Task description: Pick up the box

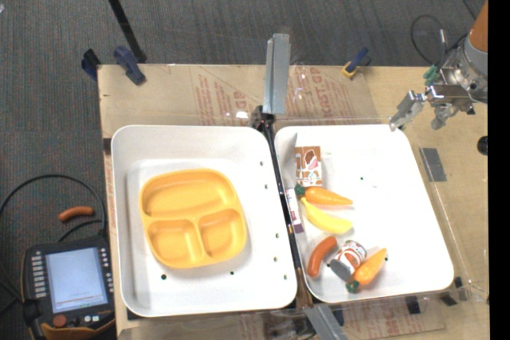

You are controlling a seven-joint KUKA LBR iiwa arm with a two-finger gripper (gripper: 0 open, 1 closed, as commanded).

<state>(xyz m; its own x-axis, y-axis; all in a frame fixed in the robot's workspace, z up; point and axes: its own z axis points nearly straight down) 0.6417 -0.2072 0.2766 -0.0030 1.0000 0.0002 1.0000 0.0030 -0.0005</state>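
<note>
we see the bench [199, 91] filling the middle of the frame, its bare top showing along the upper edge behind the bins. on it sit two shallow white bins side by side: the left bin [127, 147] in the lower left-centre and the right bin [398, 203] in the lower right-centre, their inner rims touching along a dark seam.

in the left bin lies a yellow divided tray [193, 216], flat, with three compartments.

at the far right edge, in the upper part of the frame, we see the arm [478, 36] with its orange band, and below it the gripper [420, 111] hanging just above the upper right corner of the right bin. its two fingers stand apart, with nothing between them.

the box [308, 166], small, brown and white, lies flat in the upper left part of the right bin, near the seam and well apart from the gripper. just below it lie an orange carrot [327, 196] and a yellow banana [325, 217], touching each other. lower still are a red-orange sausage [321, 255], a small can [348, 257] and a second carrot [369, 267], clustered close together.

at the lower left corner a teach pendant [72, 283] rests on the floor.
</note>
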